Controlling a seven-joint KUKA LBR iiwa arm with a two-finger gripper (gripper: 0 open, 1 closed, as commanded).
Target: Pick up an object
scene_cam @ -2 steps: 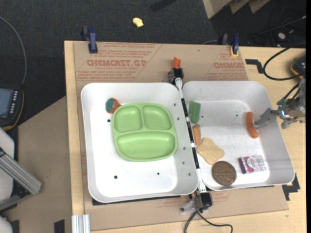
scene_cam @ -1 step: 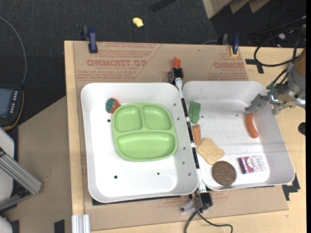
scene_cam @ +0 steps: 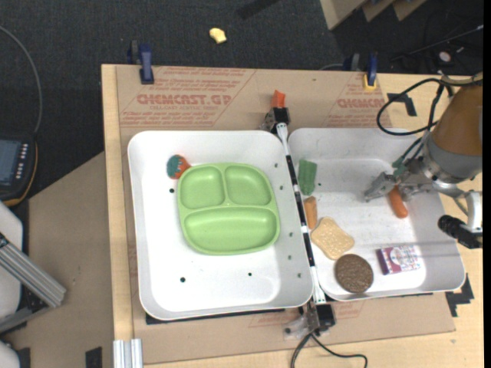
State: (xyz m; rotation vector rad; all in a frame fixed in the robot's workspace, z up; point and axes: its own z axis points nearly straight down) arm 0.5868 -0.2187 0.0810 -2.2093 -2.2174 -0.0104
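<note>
Arm (scene_cam: 460, 129) running off the right edge — upper links cut off. Gripper (scene_cam: 395, 186) blurring against an orange carrot-like piece (scene_cam: 398, 204); contact unclear. Small round item (scene_cam: 177, 165) partly tucking behind the green divided plate (scene_cam: 227, 208) — too small to identify.

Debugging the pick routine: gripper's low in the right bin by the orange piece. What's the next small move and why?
Probably a short straight lift to test the grasp. The gripper sits low in the right bin, with the small orange piece right at its tips, but the view doesn't settle whether the piece is actually between them. If it rises with the gripper, the pick held; if not, re-centre over it and retry.
</note>
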